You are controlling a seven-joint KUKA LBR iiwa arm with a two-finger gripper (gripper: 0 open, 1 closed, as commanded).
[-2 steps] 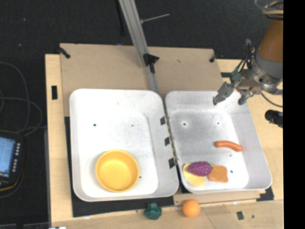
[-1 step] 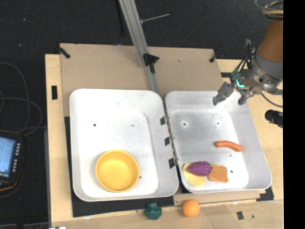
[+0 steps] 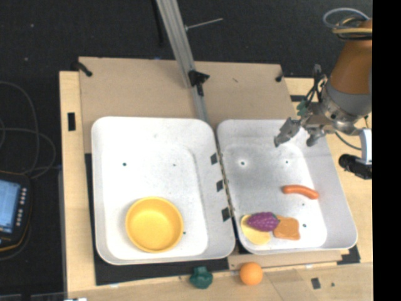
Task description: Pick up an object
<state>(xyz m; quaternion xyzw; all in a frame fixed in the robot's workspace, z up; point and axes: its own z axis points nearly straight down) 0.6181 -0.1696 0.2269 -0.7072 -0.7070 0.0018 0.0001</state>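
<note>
Arm: the grey KUKA arm with its orange band (image 3: 352,64) reaches in from the right, above the upper right corner of the right bin.
Gripper: the 2-finger gripper (image 3: 299,135) hangs over the top right part of the right bin, fingers spread apart, nothing between them.
Right bin: the white bin (image 3: 263,149) holds 4 items, all in its lower half.
Orange carrot-like piece: the toy (image 3: 300,191) lies on its side toward the bin's right wall, well below the gripper.
Purple grapes: the toy bunch (image 3: 262,221) sits near the bottom edge, resting on a yellow flat piece (image 3: 252,233).
Orange slab: the piece (image 3: 287,229) lies just right of the grapes, touching them.
Left bin: the white bin (image 3: 150,149) holds 1 yellow bowl (image 3: 154,224), upright, in its lower part.
Bench front: an orange ball (image 3: 250,273) and a green object (image 3: 201,278) lie outside the bins, near each other.
</note>
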